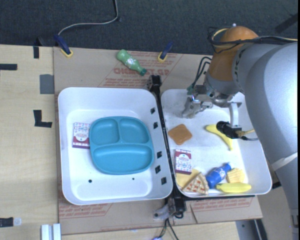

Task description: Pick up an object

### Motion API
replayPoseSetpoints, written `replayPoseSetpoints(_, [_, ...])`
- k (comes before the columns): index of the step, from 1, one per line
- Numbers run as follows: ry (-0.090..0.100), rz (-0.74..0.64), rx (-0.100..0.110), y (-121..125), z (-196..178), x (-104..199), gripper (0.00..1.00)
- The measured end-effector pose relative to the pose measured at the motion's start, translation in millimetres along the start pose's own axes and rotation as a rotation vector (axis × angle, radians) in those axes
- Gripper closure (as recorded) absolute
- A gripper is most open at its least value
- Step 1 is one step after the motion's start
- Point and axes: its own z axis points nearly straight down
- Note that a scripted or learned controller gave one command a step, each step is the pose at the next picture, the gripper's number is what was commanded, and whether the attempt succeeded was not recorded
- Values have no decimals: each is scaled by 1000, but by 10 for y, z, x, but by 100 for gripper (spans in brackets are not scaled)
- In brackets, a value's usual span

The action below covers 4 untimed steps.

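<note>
My gripper (192, 107) hangs low over the far left part of the right bin (250, 154), above bare white floor. A brown toast-like square (180, 134) lies just in front of it, apart from it. A yellow banana (219, 134) lies to its right. Nearer the front of this bin are a small red-and-white box (183, 160), a pizza slice (195, 184), a blue can (218, 174), a corn piece (235, 175) and a yellow pod (234, 187). I see nothing held by the gripper.
The left bin (70, 104) holds a blue divided plate (121, 145) and a second small red-and-white box (81, 134). A green bottle (131, 62) lies on the cardboard behind the bins. The arm's grey bulk (270, 94) covers the right side.
</note>
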Motion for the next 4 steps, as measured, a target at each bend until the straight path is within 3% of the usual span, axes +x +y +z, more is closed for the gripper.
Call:
replayPoseSetpoints(1, [0,0,0,0,1,1,0])
replayPoseSetpoints(2, [-4,-1,-22,-388,83,165,0])
replayPoseSetpoints(4, [-4,-2,-26,-655,82,148,0])
